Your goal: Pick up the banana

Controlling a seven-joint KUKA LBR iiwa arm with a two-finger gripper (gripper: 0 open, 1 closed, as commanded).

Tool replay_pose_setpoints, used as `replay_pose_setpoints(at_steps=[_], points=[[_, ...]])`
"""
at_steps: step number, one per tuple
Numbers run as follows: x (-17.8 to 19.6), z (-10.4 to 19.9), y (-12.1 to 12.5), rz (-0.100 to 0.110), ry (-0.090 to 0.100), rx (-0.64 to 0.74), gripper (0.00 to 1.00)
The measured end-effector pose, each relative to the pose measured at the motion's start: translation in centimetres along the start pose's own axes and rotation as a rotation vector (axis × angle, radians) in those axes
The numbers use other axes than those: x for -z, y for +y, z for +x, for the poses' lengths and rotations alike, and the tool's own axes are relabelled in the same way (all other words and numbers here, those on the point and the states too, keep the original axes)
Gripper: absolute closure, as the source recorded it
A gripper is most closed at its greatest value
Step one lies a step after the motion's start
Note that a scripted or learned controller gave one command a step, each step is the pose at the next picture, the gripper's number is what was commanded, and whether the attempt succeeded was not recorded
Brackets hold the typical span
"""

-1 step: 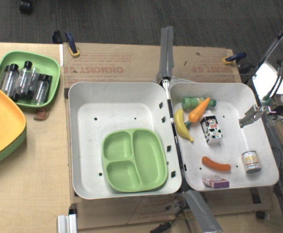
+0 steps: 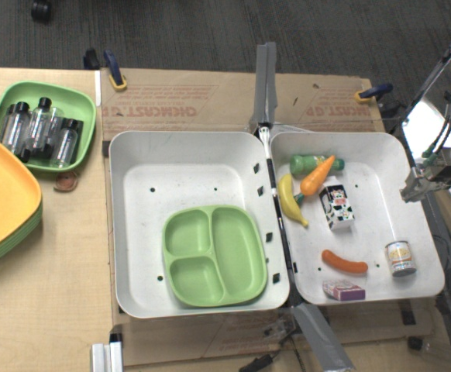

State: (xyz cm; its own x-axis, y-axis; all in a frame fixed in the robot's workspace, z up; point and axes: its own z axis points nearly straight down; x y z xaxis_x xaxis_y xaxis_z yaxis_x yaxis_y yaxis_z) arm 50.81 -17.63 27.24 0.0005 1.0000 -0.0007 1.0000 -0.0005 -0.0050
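I take the banana [image 2: 290,200] as my landmark; it lies in the right bin [image 2: 380,149], hard against that bin's left wall, curving from near the far end towards me. Just right of the banana sits a carrot [image 2: 317,176], its tip nearly touching; beyond the carrot, a green bottle [image 2: 307,163]; right of the banana and a little nearer me, a small milk carton [image 2: 337,206]. A sausage [image 2: 345,263], a can [image 2: 400,257] and a purple box [image 2: 343,290] lie well apart from it, towards the near edge. The gripper [image 2: 421,178] hangs far to the banana's right, over the bin's right rim; how wide its jaws stand I cannot tell, and I see nothing in them. My worry is the descent; the wall on one side and the carrot on the other leave little room, so a finger may land on either and skid the banana away; its curve may also let it roll out of a pinch.
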Motion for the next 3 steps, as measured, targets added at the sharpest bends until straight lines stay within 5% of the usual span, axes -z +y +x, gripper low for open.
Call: replay_pose_setpoints(at_steps=[1,2,3], points=[[1.9,2.1,4.9,-0.004,0.000,0.015,1.00],[1.7,-2.7,6.0,-0.005,-0.002,0.162,1.00],[1.3,-4.3,15.1,-0.005,-0.001,0.190,1.00]])
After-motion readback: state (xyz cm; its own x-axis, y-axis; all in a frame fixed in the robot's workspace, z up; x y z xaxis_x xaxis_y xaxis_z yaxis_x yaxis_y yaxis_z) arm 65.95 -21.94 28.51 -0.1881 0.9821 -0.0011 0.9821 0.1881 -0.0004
